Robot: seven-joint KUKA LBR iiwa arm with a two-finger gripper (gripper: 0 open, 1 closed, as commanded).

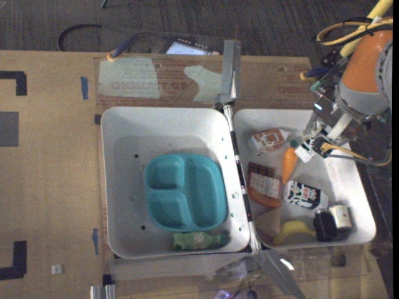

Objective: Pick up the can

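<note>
One can lay in the right bin's near corner, while the gripper hovered apart; I cannot tell its grip state.

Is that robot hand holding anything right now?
No. The gripper hangs over the right bin with nothing between its fingers; the can lies untouched below.

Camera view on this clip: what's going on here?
A grey robot arm reaches in from the right, its hand over the upper part of the right bin, near a carrot. The can lies untouched at that bin's lower right corner. The left bin holds a teal divided tray.
</note>
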